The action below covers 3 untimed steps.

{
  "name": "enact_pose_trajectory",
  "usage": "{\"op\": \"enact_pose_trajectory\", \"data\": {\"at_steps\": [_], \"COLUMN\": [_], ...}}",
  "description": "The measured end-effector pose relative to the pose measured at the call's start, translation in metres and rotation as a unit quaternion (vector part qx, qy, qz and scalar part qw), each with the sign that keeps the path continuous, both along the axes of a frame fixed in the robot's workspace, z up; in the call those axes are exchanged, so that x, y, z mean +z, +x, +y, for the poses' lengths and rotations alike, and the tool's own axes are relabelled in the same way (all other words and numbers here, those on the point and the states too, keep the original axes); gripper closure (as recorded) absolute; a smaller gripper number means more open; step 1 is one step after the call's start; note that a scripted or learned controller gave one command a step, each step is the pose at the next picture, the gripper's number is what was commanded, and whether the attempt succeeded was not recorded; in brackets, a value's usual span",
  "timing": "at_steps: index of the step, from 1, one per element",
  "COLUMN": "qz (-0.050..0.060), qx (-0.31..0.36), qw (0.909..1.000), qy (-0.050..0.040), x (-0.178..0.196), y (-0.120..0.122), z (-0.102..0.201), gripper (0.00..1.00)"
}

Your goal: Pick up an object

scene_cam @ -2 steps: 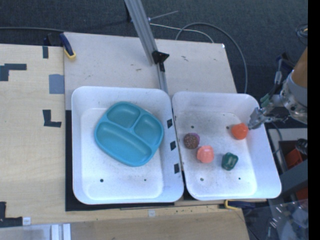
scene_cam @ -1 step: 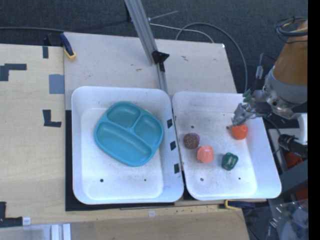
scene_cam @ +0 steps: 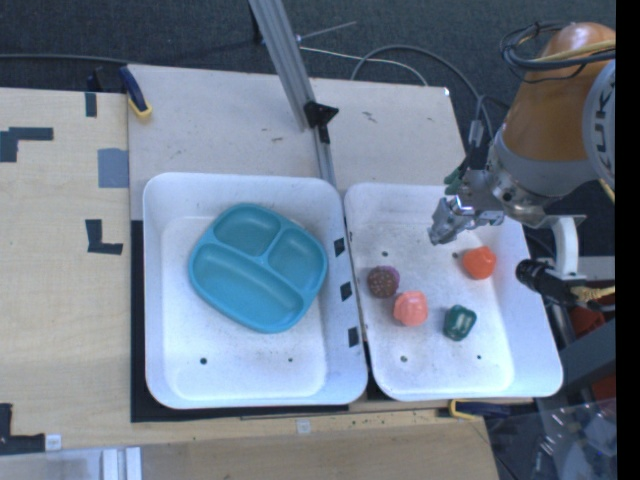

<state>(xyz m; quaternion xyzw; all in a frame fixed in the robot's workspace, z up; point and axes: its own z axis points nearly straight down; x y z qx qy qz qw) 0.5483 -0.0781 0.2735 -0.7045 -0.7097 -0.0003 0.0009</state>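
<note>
In the right bin (scene_cam: 395, 203) lie a dark brownish-purple ball (scene_cam: 383, 281), a pink-orange fruit (scene_cam: 410, 309), an orange-red fruit (scene_cam: 479, 262) and a small dark green piece (scene_cam: 459, 322). My gripper (scene_cam: 445, 230) hangs over the upper part of this bin, a little up and left of the orange-red fruit and apart from it. Nothing shows between its tips.
The left bin (scene_cam: 165, 268) holds a blue divided plate (scene_cam: 258, 266). A metal pole (scene_cam: 285, 48) slants up from the seam between the bins. Cables lie behind the right bin. The robot's grey and orange arm fills the right side.
</note>
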Motion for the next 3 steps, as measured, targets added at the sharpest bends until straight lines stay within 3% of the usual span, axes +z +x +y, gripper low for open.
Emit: {"op": "enact_pose_trajectory", "data": {"at_steps": [1, 3], "qz": [0.001, 0.001], "qx": [0.000, -0.001], "qw": [1.0000, 1.0000], "qy": [-0.0001, -0.0008], "x": [-0.012, -0.047], "y": [0.011, 0.039], "z": [0.061, 0.155], "gripper": [1.00, 1.00]}}
